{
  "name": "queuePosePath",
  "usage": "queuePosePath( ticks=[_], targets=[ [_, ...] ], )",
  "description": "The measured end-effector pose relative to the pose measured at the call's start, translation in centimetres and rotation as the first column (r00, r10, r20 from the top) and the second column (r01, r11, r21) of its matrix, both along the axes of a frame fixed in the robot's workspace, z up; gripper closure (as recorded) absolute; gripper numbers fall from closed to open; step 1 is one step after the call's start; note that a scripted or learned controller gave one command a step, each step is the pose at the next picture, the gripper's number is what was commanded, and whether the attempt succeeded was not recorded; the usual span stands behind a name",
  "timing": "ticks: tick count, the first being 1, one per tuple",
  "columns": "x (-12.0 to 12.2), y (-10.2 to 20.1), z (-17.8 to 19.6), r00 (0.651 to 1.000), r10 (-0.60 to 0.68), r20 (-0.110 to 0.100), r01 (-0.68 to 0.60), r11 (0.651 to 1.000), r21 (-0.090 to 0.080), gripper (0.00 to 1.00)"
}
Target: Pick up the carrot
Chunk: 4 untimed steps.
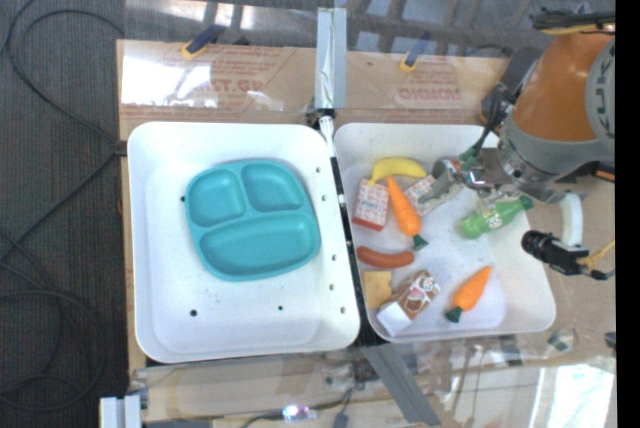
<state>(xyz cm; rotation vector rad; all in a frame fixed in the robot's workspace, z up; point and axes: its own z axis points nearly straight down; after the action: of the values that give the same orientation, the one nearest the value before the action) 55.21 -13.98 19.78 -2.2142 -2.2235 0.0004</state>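
Two shallow white bins side by side on the bench: left bin (150, 316) holds a teal three-compartment divided plate (255, 219), lying flat about mid-bin. Right bin (535, 311) holds the toy food. KUKA arm (565, 101) comes in from the right, orange band above the wrist, hanging over the upper right part of the right bin. Gripper (452, 178) sits at the arm's left end, low over the upper middle of the right bin, next to a small pink-and-white packet (422, 191); cannot tell if the jaws are open or closed, too cluttered and small there. Two carrots in the right bin. Upper carrot (403, 207) lies mid-bin, slanted, green top toward the bottom right, just below the banana (397, 168) and just left of the gripper, near the packet. Lower carrot (469, 291) lies near the bottom right corner of the bin, green top toward the bottom left, well apart from the gripper. Green bottle (492, 215) lies on its side under the arm, right of the upper carrot. Red-and-white carton (371, 204) stands just left of the upper carrot. Sausage (385, 257) lies flat below the carton. Brown-and-white milk carton (410, 301) lies tilted near the bin's bottom edge, beside a tan cracker-like piece (376, 288).
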Motion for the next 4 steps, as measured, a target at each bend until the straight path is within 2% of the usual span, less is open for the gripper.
queuePosePath(
  ticks=[1, 2, 3, 4],
  targets=[
    [5.8, 1.2, -9.3, 1.000, -0.001, 0.025, 0.001, 1.000, -0.009, 0.00],
    [5.9, 1.4, -8.4, 1.000, -0.001, 0.025, 0.001, 1.000, -0.005, 1.00],
    [4.0, -1.8, -5.2, 0.960, 0.279, 0.001, -0.279, 0.960, -0.005, 1.00],
    [4.0, -1.8, -5.2, 0.960, 0.279, 0.001, -0.279, 0.960, -0.003, 0.00]
  ],
)
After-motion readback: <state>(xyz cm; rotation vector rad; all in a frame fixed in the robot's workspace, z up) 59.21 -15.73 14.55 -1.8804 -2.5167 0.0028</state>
